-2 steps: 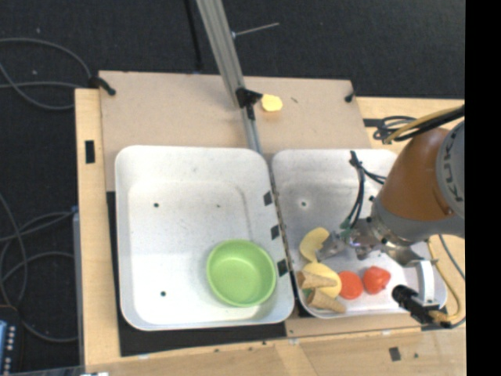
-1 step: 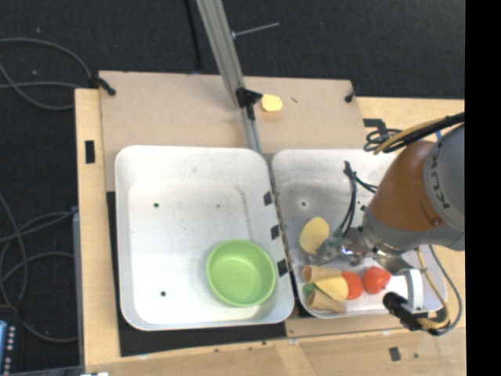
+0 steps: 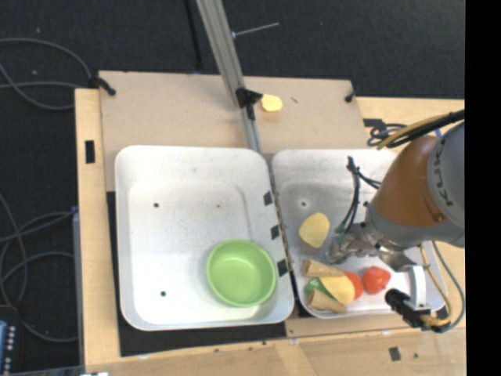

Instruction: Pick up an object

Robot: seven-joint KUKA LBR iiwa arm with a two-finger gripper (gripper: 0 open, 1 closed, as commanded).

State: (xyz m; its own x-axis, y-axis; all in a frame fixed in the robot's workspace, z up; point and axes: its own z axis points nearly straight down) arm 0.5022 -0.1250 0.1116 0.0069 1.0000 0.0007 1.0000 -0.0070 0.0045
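Tool (image 3: 344,249): low in the right bin (image 3: 313,171); grip state cannot be told.
Nearest target: yellow piece (image 3: 315,229), just beside.
Advice: centre over it, avoiding the crowded pile (image 3: 340,284).

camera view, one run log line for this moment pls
arm: over right bin | gripper: low beside yellow piece | green bowl: left bin | grasp: unconfirmed

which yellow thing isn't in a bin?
The small yellow piece on the board behind the bins, beside the metal post. The other yellow pieces lie in the right bin.
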